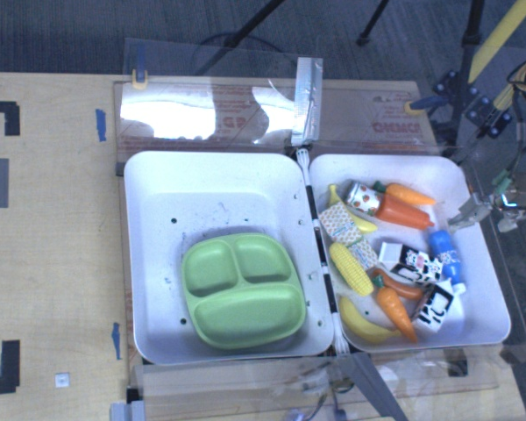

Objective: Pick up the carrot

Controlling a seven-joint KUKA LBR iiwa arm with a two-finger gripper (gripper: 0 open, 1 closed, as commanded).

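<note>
Poised far right of the corn [351, 268], by the rim of the right bin [495, 323]: the tool [479, 210], too blurred to tell how far open or whether holding anything. Up and right of the corn, a carrot [407, 207] tight against a small can [363, 197]; down and right of the corn, a second carrot [396, 312], wedged beside a banana [361, 321]. Likely trouble: closing on a neighbour instead, slipping off the tapered tip, or snagging the rim on the way in.

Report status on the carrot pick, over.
Gripper at right bin's far right rim, holding nothing visible. Carrot lies near front, untouched. Corn, banana and cartons crowd it.
</note>
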